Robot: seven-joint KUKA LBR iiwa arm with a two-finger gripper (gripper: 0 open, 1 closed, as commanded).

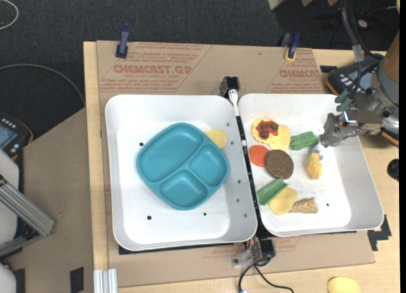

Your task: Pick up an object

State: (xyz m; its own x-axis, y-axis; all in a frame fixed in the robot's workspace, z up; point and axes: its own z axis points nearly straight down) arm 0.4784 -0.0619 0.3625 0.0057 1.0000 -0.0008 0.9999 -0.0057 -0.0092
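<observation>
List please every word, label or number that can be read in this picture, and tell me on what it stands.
"CHEMCAST G P": red print on the brown board behind the left bin.
A second red print on the same board, behind the right bin, seems the same word; too cut off to read for certain.
The smaller red lines around both are too blurred.

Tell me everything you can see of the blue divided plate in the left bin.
The blue divided plate is a teal tray with rounded corners, of what looks like smooth plastic, moulded into three compartments: one large and two smaller. It lies flat and right way up on the floor of the left white bin, turned at an angle to the bin's walls. Nothing lies in its compartments. A pale yellow piece shows at its upper right edge, seemingly touching it.
</observation>
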